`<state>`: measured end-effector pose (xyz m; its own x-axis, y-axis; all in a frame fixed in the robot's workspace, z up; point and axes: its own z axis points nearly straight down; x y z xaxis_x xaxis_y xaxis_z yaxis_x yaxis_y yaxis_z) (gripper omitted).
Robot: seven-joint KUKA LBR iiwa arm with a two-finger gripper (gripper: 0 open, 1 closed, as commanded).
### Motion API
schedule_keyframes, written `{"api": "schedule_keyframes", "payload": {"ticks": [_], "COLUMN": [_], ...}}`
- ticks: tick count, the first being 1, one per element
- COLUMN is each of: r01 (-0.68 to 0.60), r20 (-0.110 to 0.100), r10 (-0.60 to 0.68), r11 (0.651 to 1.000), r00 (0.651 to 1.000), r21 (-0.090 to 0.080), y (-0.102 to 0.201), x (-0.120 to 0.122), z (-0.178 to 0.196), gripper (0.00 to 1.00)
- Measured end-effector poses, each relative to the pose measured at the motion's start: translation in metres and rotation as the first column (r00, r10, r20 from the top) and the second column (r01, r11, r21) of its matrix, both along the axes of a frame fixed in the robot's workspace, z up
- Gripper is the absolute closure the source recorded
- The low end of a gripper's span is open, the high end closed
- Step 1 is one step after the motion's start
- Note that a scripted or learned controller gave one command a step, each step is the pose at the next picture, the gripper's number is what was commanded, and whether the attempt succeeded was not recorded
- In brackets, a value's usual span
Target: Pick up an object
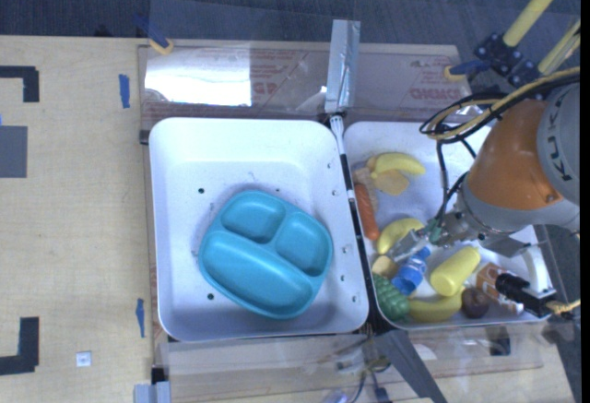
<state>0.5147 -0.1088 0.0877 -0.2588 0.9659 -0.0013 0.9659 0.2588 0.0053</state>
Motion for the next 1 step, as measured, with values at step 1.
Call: {"api": "schedule_keyframes", "payload": {"ticks": [1], "r01": [-0.100], "r20": [0.003], "r10": [0.100], "r11": [0.995], "r00": [0.995], "r21": [-0.001], "y": [-0.0106], "x": [0.0033], "z": [-0.0002], "gripper": [0.00]}}
